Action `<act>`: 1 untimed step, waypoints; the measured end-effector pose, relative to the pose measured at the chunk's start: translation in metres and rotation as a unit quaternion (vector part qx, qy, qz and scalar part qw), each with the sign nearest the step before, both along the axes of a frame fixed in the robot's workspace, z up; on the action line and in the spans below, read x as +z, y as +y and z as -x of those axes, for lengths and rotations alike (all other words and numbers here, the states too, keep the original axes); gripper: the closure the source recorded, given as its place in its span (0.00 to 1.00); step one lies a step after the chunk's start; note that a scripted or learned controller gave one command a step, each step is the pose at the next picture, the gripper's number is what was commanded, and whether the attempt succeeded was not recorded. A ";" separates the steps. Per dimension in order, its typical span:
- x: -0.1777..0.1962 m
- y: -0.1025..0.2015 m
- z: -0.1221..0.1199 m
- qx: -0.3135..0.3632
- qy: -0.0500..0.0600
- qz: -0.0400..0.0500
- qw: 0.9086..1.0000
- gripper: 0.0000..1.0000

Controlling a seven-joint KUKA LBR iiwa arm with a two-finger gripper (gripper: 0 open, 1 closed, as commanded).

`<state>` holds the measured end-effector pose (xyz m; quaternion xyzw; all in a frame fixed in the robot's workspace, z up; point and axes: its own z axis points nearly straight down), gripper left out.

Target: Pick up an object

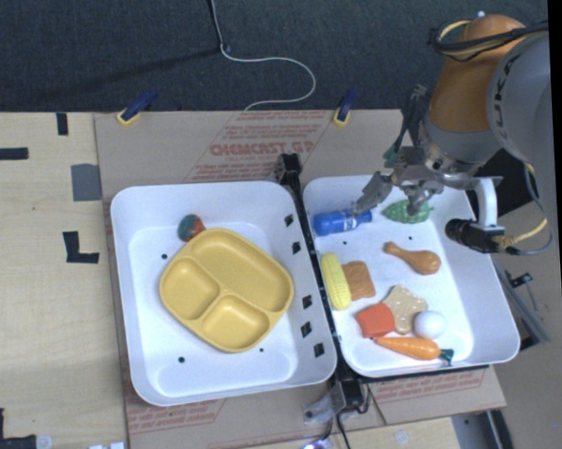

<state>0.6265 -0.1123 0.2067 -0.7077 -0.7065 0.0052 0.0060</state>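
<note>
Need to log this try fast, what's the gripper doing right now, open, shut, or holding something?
Gripper: open, holding nothing, fingers spread above the right bin, between the blue bottle and a green item.

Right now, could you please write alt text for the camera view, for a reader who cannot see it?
A grey arm's gripper hovers at the back of the right bin, above toy food: blue bottle, corn, drumstick, carrot, egg. The left bin holds a yellow divided tray.
</note>
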 end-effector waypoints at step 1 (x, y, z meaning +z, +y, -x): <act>0.009 0.000 -0.003 0.001 -0.007 0.001 1.000 0.00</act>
